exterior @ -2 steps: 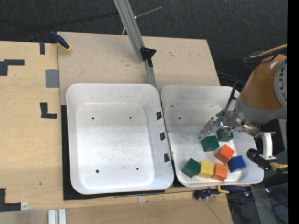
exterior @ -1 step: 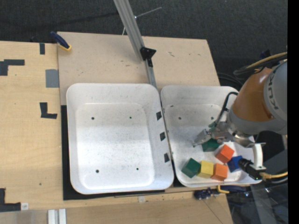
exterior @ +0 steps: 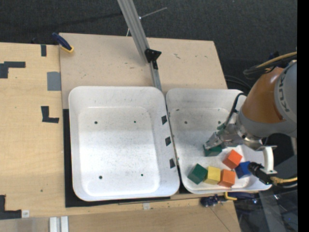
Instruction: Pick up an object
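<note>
Orange marks the arm [exterior: 263, 100] above the wrist, and below it the hand [exterior: 213, 145] is down inside the right bin [exterior: 203, 98], over a dark green block [exterior: 212, 151]. Whether it is spread or closed on that block I cannot tell. Near the green block, toward the bin's front rim, lie an orange block [exterior: 234, 158], a blue one [exterior: 243, 168], a green cube [exterior: 197, 173], a yellow cube [exterior: 213, 174] and another orange cube [exterior: 227, 178]. I judge this the grasp attempt; next comes a firm close and straight lift. No readable writing.
</note>
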Robot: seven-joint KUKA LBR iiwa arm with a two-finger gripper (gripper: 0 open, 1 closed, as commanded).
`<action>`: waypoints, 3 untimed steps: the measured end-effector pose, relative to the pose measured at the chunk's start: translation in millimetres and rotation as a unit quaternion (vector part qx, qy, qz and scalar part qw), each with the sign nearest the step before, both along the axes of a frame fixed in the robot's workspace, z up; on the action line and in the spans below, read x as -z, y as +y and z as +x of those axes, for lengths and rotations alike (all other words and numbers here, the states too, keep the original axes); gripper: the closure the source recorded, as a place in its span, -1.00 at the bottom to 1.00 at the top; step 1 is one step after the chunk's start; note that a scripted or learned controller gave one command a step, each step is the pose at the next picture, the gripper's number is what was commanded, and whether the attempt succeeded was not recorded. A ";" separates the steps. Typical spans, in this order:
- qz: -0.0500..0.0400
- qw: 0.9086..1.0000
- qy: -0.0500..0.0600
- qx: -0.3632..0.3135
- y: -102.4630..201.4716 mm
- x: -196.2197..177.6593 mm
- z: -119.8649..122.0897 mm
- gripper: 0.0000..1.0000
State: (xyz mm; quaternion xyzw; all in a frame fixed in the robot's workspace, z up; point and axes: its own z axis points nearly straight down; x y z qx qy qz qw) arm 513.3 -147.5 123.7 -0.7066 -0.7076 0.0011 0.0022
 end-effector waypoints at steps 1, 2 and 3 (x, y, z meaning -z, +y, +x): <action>-0.001 1.000 -0.003 0.000 1.5 -41.6 1.5 1.00; -0.001 1.000 -0.004 0.000 1.8 -94.1 2.6 1.00; 0.000 1.000 -0.001 -0.003 52.2 -87.4 27.3 1.00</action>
